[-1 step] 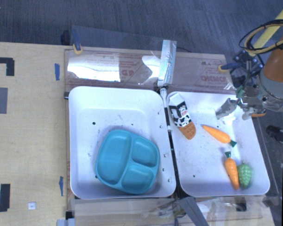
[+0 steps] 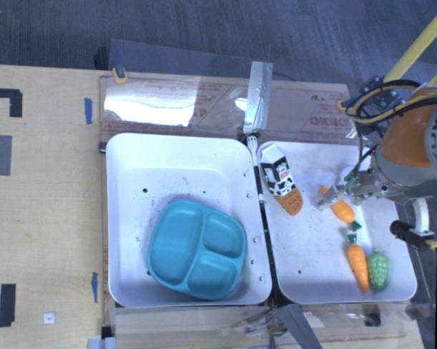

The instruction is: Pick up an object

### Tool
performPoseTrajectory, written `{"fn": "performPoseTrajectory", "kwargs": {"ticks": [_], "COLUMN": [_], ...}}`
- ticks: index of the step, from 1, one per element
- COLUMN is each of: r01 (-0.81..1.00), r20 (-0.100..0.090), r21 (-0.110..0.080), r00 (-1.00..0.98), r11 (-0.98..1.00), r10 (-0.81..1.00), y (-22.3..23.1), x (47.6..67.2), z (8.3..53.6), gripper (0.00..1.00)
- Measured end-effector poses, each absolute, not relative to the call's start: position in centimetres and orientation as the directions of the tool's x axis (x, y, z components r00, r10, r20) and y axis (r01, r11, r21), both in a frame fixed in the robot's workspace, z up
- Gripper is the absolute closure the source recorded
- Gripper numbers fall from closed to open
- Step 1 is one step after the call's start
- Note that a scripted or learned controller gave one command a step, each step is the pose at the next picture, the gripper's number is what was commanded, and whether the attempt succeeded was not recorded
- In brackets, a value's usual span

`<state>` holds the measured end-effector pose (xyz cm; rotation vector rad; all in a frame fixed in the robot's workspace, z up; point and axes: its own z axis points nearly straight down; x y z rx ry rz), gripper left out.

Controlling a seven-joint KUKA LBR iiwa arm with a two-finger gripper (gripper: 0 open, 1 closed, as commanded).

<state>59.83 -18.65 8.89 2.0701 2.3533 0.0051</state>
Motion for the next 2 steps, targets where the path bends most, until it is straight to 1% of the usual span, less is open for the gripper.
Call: {"fn": "performPoseTrajectory", "kwargs": {"ticks": [1,2], "r01": [0.992,0.995], "r20": [-0.003,-0.001], "r21": [0.009,0.015], "r00": [-0.128,-0.102], "r11": [0.128,0.102], "r10": [0.992,0.995], "y": [-18.5,-11.1], "x": [59.9,62.5], "z": [9.9,20.1], "gripper": [1.00,1.00]}}
